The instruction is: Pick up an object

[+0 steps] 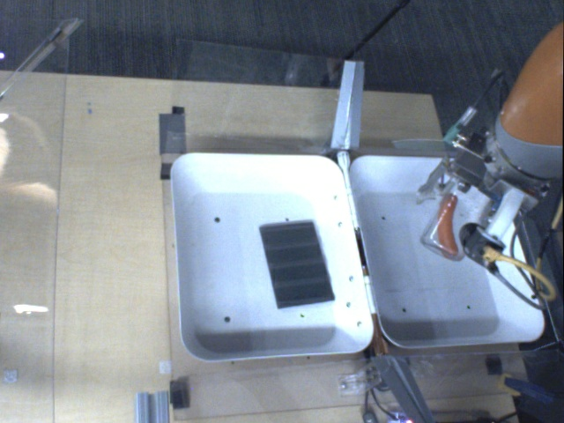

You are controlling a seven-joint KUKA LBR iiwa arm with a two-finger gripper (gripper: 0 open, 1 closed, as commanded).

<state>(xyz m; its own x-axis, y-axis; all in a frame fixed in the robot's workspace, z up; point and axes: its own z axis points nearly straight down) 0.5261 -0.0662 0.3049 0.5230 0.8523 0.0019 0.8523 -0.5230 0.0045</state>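
Note:
A dark grey ribbed rectangular pad (297,263) lies flat in the middle of the left bin (198,236). In the right bin (397,271), an orange-brown object with a translucent edge (443,229) sits tilted near the right side. My gripper (449,188) is directly above that object's upper end, and the two look as if they touch there. The arm's grey wrist and orange band (533,104) come in from the upper right. Cables and a black fitting (480,241) hang beside the object and hide part of the bin floor.
A metal post (347,104) stands at the back where the two bins meet. Small black brackets (174,130) sit on the wooden bench at the left bin's corners. A clear panel (35,201) covers the bench's left side.

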